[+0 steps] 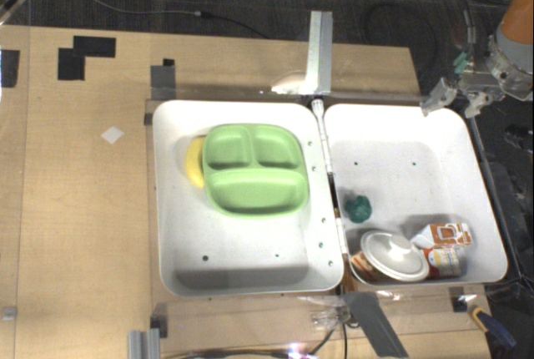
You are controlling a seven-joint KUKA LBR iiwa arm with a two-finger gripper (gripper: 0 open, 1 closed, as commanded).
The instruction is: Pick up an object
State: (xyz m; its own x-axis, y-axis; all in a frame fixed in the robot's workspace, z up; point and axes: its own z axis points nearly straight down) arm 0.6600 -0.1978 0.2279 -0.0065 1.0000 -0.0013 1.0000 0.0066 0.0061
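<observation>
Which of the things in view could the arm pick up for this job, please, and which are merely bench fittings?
Pickable objects:
green divided plate
yellow object beside it
small teal object
white lid-like dish
orange and white carton

Just fittings:
left bin
right bin
metal post
black tape marks

Two bins [167, 182], five objects [254, 168]

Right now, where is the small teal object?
In the right bin, near its left wall, the small teal object sits just above the white bowl.
</observation>
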